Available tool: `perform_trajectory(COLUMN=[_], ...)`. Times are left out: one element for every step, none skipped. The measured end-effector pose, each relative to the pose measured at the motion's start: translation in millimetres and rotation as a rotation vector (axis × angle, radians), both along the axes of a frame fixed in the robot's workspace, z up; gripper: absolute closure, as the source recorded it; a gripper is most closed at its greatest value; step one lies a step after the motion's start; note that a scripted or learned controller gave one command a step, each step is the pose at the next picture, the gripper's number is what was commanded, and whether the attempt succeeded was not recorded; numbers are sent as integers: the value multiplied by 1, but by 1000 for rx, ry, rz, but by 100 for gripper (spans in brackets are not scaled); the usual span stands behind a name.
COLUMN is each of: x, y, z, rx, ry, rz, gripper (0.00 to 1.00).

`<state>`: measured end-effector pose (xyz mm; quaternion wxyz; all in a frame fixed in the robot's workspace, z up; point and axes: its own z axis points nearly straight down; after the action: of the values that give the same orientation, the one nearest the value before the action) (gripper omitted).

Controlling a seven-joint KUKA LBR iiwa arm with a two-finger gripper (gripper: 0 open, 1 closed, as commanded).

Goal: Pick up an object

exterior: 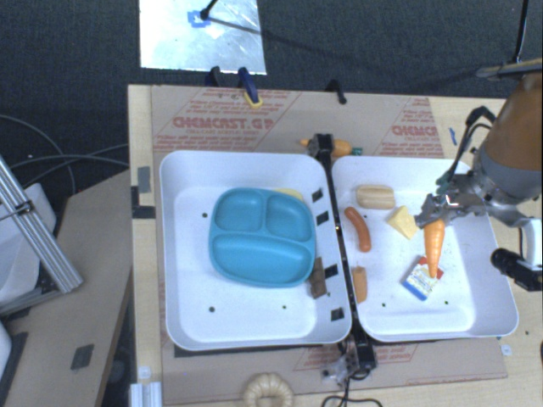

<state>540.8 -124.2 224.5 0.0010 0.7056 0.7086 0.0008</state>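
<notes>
Hanging point-down from the gripper (439, 214), a smooth orange carrot (433, 246) is clamped at its blunt top between the narrowed fingers, over the right bin (488, 308). The vertical hang suggests a grasp at the thick end. Its tip sits over a small flat packet (419, 280). Nearby lie a cheese wedge (402, 222), a glossy sausage (359, 228) and a pale bread roll (375, 197). The left bin (182, 227) holds a blue divided plate (261, 236).

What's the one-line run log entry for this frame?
gripper over right bin | carrot top at fingertips | grasp unconfirmed | blue plate in left bin
</notes>
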Motion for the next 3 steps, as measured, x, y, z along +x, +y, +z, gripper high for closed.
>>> perform_trajectory(x=[14,21,42], y=[41,93,147], z=[4,1,11], rx=[1,1,2], ry=[0,1,-2], rz=[4,5,6], gripper=[100,100,100])
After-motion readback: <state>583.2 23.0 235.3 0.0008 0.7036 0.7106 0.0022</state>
